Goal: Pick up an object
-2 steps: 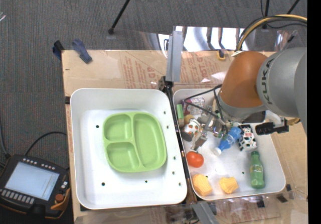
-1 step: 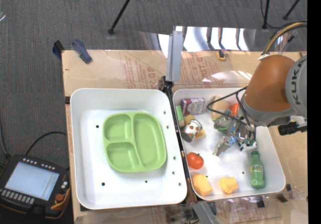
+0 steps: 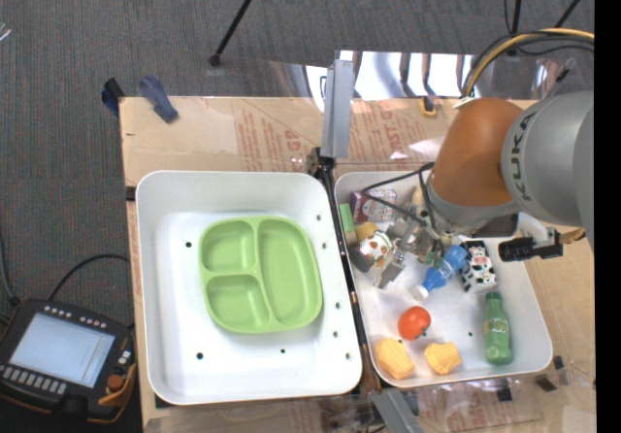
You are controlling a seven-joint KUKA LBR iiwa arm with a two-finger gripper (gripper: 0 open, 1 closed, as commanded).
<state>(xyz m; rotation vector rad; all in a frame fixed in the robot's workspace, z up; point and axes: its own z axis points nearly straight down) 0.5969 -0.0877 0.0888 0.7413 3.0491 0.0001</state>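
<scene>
Over the right bin (image 3: 539, 324) we see the arm (image 3: 543, 154) reaching in from the right, its orange band above the wrist, with the gripper (image 3: 400, 251) low among the clutter in the bin's far-left part. Whether it is shut or apart, or has hold of anything, we cannot tell; metal parts and objects overlap there.

Just left of the gripper sits a small round toy (image 3: 374, 248) with a white and red face, and a yellow piece (image 3: 365, 230) lies beside it on the far side. A wrapped packet (image 3: 378, 202) lies farther still, near the bin's far-left corner. Right of the gripper we find a blue bottle (image 3: 441, 271) lying tilted, touching or nearly touching it, and just right of that a black-and-white cow toy (image 3: 477, 266).

Nearer to us, a tomato (image 3: 413, 322) rests near the bin's middle. A green bottle (image 3: 497, 329) lies toward the right wall. Two yellow corn pieces, corn one (image 3: 394, 358) and corn two (image 3: 442, 357), sit along the near wall, apart from each other.

On the left, the other bin (image 3: 165, 227) holds a green divided plate (image 3: 260, 274), lying flat near its middle. A pendant (image 3: 63, 353) with a screen lies on the floor at near left.
</scene>
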